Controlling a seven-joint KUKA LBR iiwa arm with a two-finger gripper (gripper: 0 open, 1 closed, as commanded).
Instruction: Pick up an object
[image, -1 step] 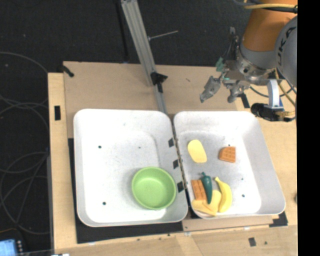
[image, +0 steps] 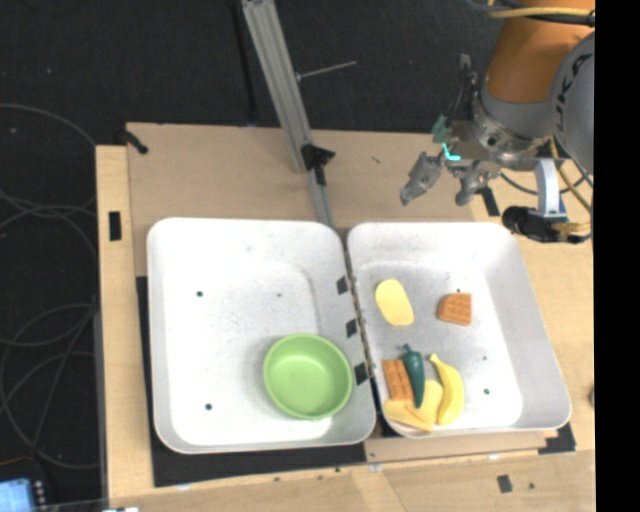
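My gripper (image: 447, 185) hangs above the far edge of the right bin (image: 500, 250), its two fingers spread open with nothing between them. In the right bin lie a yellow oval piece (image: 394, 302), an orange-brown wedge (image: 455, 309), a dark green pepper (image: 413, 366), a small orange waffle-like block (image: 397, 378) and a yellow banana (image: 448, 390) over a pale dish at the near edge. A green bowl (image: 307, 375) sits in the left bin (image: 220, 300) near its front right corner.
A slanted metal pole (image: 290, 110) rises from the bench behind the divide between the bins. The wooden bench (image: 200, 170) surrounds both bins. Cables lie on the dark floor at the left.
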